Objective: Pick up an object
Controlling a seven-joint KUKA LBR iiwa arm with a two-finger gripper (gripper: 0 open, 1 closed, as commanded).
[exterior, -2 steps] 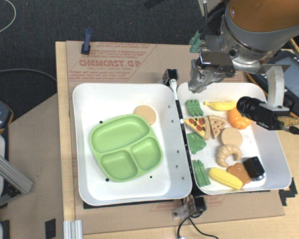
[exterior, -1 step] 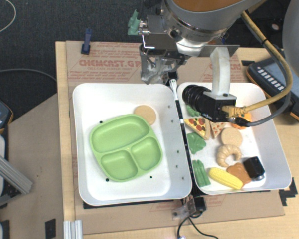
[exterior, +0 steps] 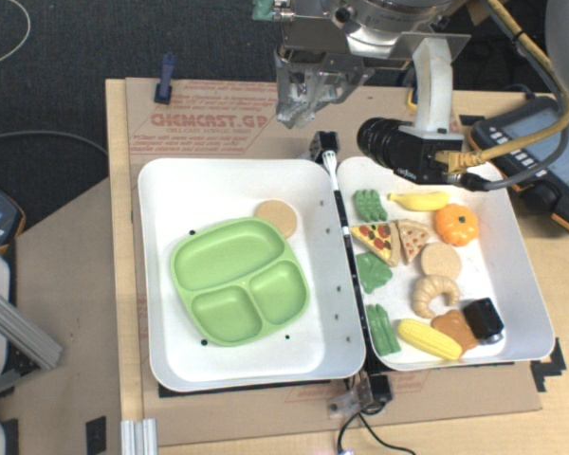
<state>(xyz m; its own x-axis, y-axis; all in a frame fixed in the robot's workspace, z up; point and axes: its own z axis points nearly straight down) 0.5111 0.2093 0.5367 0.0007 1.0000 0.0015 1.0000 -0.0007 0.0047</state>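
Cardboard stamped "CHEMCAST" covers the table (exterior: 218,121) under two white bins. At the far edge the gripper (exterior: 302,98) hangs above the board, holding nothing; whether its fingers are apart cannot be told. Toy food crowds the right bin (exterior: 531,292), pizza (exterior: 375,239) against croissant (exterior: 434,294), so a grab may pinch two pieces or slip. A green tray (exterior: 239,279) fills the left bin (exterior: 161,254).

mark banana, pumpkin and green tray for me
banana (exterior: 419,200), camera view, middle of its curved body
pumpkin (exterior: 456,225), camera view, centre of its orange top
green tray (exterior: 229,253), camera view, floor of its large compartment
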